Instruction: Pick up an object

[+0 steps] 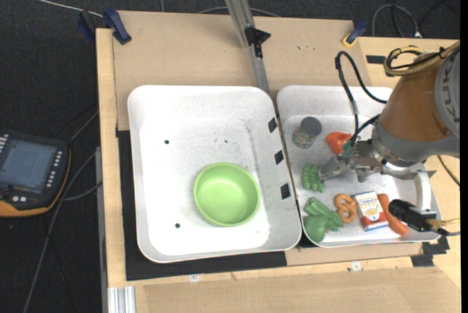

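The arm is reaching in from the right, low over the right bin (pixel 292 103), and the claw (pixel 344 167) sits down among the clutter there. Just beside its tip lies a small green toy (pixel 313 176), and that looks like the target, though I can't tell from here whether the claw is open or closed, or whether it touches the toy at all. Nothing is lifted yet: the toy lies flat on the bin floor.

Around it, a grey can (pixel 307 132) stands toward the back, an orange piece (pixel 337 140) pokes out by the wrist, and a pretzel-shaped thing (pixel 345 206), a small carton (pixel 370 210) and a second green toy (pixel 322 220) crowd the front. Over in the left bin (pixel 183 114), a green bowl (pixel 227 194) sits alone.

So I'd call it the approach stage: the grasp and the lift are both left to do.
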